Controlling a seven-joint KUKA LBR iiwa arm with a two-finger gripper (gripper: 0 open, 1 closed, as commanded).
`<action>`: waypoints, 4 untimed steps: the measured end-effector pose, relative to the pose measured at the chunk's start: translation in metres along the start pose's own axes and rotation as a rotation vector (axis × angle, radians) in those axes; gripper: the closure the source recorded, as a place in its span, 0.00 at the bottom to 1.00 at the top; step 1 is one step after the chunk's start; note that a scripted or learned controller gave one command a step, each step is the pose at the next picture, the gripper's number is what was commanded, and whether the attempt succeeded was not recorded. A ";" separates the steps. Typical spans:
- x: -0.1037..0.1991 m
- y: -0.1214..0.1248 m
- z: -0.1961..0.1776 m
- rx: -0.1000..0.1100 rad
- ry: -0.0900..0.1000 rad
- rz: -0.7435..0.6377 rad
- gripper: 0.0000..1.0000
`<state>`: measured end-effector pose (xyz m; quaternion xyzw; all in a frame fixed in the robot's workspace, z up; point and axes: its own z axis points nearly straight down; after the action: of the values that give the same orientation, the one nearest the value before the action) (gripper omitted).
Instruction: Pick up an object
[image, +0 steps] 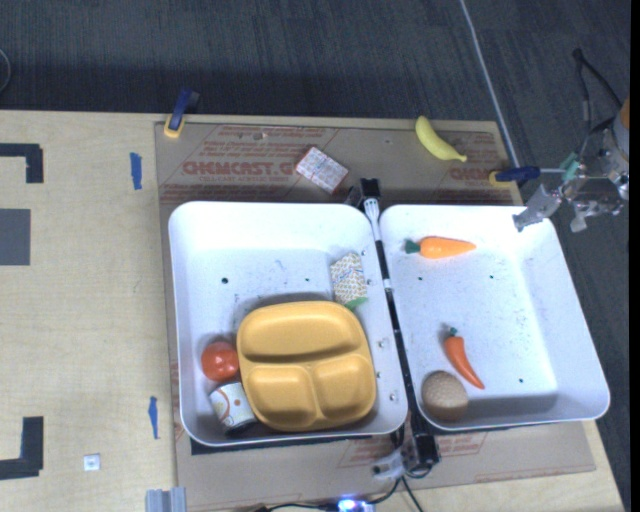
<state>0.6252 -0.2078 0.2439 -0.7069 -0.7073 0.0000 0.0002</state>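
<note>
Brown rounded potato-like lump (445, 393) sits at the near edge of the right white bin (560, 330).
Beside it lies a small orange carrot (462, 361); a second orange carrot (441, 246) lies by the far wall, nearest the hand (570, 200), which hovers off the bin's far right corner, well apart from all three. Whether the hand is released or clenched cannot be told.

A pale wooden bench top (80, 330) fills the left and lower part of the camera view, marked with black squares and brackets and short strips of blue tape (136, 171). On it lies a brown printed cardboard sheet (250, 165), held at its far left corner by a blue-and-yellow clamp (180, 110). Beyond the bench, dark grey carpet (300, 50) covers the floor.
</note>
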 end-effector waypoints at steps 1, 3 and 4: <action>0.018 -0.081 0.159 -0.001 0.000 0.000 0.00; 0.115 -0.144 0.158 -0.003 0.000 0.001 0.00; 0.116 -0.143 0.148 -0.008 0.000 0.001 1.00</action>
<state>0.4823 -0.0923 0.0961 -0.7072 -0.7070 -0.0029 -0.0027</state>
